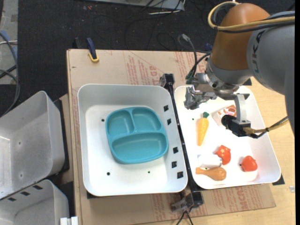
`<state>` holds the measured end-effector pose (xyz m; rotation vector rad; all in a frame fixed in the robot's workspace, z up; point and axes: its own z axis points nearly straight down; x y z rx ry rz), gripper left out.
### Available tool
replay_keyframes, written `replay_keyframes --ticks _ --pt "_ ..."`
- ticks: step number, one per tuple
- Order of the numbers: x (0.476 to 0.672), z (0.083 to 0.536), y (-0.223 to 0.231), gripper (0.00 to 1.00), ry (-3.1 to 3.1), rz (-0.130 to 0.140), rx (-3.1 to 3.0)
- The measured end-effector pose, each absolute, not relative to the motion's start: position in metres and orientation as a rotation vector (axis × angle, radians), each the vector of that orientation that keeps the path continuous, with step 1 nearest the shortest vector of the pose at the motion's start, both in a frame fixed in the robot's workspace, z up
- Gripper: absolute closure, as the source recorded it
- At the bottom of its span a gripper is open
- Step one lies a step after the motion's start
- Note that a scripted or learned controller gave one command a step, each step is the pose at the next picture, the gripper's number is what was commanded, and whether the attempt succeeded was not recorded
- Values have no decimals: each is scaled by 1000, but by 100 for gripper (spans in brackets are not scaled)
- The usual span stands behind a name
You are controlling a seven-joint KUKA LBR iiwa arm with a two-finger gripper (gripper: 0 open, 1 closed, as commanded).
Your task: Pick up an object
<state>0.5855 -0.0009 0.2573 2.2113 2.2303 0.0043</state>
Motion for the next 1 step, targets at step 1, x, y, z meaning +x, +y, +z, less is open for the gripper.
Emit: replay_keyframes --ticks 1 --pt "597 244 60 100 2231 2 2212"
